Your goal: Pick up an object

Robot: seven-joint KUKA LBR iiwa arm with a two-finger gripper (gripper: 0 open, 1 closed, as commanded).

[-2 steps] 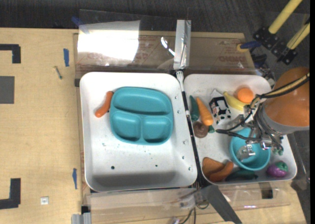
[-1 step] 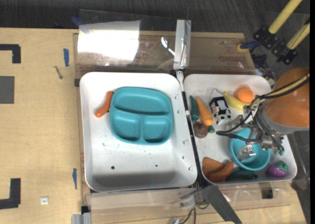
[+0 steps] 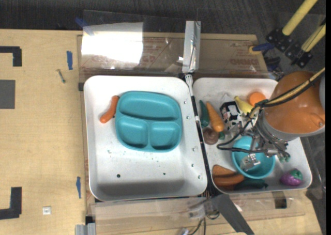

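- The claw (image 3: 252, 160) hangs low over the right bin (image 3: 299, 152), right above a small teal bowl (image 3: 253, 166) in that bin's near half; its metal parts blur together against the bowl, so whether it is spread or pressed together cannot be told, and nothing can be seen caught in it.
- The orange band (image 3: 296, 104) of the arm bulks just above and to the right, covering the bin's right wall.
- Dark cables (image 3: 243, 125) trail from the wrist leftward over the bin's middle.
- Just near-left of the bowl lies a brown and orange oblong piece (image 3: 227, 175), touching or almost touching the bowl's rim.
- Left of the bowl, close to the divider, a toy carrot (image 3: 214, 117) lies lengthwise, with a brownish round thing (image 3: 210, 136) at its near end.
- Farther back sit a black and white item (image 3: 230, 111), a yellow piece (image 3: 242, 105) and an orange ball (image 3: 256, 97), crowded together near the arm.
- A purple toy with a green bit (image 3: 292, 177) rests in the bin's near right corner, apart from the bowl.
- In the left bin (image 3: 139, 177), well apart from the claw, a teal divided plate (image 3: 148, 120) lies with an orange sausage-like toy (image 3: 109, 110) against its left edge.
- Both bins stand on the pale wooden surface (image 3: 36, 125).
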